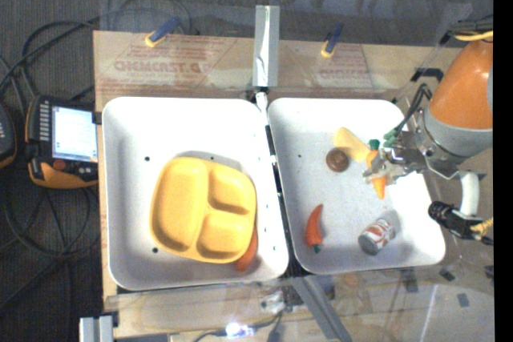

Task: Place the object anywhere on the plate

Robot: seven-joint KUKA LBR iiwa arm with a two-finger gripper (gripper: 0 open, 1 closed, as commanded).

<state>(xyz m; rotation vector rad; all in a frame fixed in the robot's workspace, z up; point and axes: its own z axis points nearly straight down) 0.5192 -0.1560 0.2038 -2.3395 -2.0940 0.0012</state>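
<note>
At right of frame, the pincer (385, 162) grips a carrot (378, 182) above the right bin (417, 252); the yellow plate (205, 208) sits in the left bin (128, 124).

arm (469, 104): cut off at right edge | orange object (249, 251): mostly hidden under plate (205, 208)

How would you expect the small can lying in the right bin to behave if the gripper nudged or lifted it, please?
The can lies on its side on the right bin's flat floor, so a nudge across its length would probably set it rolling. Its rounded, shiny-looking wall may slip between two fingers. It sits apart from the red pepper, so a short roll seems unobstructed.
</note>
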